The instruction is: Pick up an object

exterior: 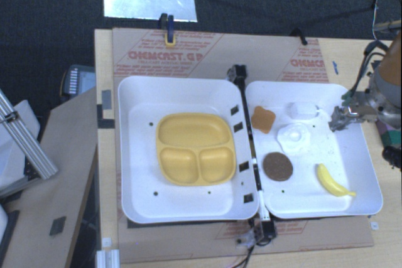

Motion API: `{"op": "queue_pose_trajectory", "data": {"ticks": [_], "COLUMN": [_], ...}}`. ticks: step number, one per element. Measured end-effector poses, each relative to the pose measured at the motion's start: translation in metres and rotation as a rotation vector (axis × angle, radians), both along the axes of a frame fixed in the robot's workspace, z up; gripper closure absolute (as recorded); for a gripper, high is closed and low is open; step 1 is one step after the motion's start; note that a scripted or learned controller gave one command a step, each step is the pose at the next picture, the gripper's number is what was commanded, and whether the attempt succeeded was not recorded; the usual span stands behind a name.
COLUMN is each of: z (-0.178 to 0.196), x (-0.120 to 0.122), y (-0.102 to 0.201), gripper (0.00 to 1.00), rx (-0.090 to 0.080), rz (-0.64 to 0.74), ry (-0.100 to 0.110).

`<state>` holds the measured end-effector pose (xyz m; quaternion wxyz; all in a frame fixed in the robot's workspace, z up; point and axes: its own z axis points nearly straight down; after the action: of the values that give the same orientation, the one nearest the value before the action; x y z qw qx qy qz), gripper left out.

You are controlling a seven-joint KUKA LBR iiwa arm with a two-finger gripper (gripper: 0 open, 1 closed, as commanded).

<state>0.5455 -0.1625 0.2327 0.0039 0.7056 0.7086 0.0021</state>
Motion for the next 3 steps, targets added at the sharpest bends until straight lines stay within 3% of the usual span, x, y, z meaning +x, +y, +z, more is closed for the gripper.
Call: {"op": "queue_pose_trajectory", "data": {"ticks": [1,3], "z": [-0.001,-0.007], "x": [0.001,-0.004], "y": [0.000,0.089], "gripper": [1.00,1.00], "rx": [0.002,0.004], "rz": [0.000,0.005], "ry": [0.006,0.007]}}
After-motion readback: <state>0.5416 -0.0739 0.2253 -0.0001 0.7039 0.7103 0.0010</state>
